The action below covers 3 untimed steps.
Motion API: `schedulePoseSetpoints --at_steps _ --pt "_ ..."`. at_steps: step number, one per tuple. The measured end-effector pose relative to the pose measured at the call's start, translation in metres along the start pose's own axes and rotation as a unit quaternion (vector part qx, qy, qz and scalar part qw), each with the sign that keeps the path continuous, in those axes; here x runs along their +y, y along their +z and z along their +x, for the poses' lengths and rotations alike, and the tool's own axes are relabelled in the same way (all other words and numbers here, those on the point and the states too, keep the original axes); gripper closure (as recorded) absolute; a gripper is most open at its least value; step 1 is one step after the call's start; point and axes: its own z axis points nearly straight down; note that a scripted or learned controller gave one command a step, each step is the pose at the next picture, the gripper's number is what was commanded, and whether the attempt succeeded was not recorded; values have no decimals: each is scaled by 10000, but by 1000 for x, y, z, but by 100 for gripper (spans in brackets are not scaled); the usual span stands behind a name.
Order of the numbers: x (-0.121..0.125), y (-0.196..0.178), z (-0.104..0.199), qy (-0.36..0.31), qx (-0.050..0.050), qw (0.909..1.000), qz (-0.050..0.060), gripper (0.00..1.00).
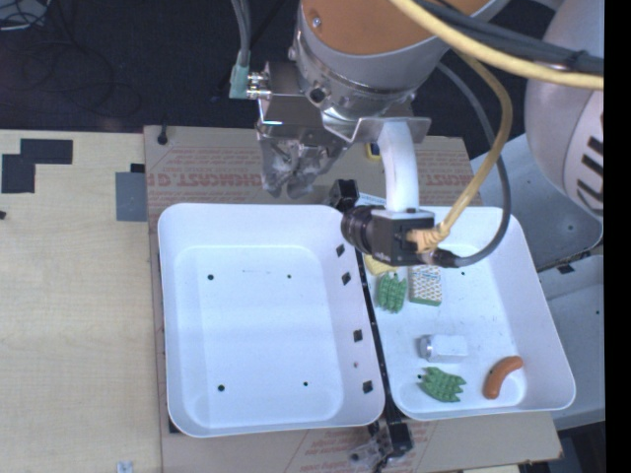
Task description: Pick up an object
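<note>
at the pale table [69,343], the left bin [251,333] lies down and to the left of the claw [289,173]. the claw hangs over that bin's far rim, close to the corner where the two bins meet. from where i stand it is too blurred against the cardboard to say whether the claw is clenched or released, and nothing can be seen in it.

every candidate for the pick lies to the right of the claw and nearer the camera, in the right bin [498,264]. closest to the claw is a green ridged piece [389,292], its long axis running from far to near. it sits just beside a green-and-white checked piece [426,286]. further from the claw, toward the near rim, sit a small grey-and-white block [442,346] and a green leafy piece [441,385]. furthest right of the claw is an orange sausage [503,375], lying on a slant.

on this showing no pick is under way yet. the coming move looks to turn on carrying the claw right across the dividing rims and down toward the ridged piece, likely closing across its short side.
</note>
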Motion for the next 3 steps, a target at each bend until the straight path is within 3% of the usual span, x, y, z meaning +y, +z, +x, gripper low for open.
schedulePoseSetpoints --at_steps 3 --pt "-9 0 -2 3 -4 10000 15 100"
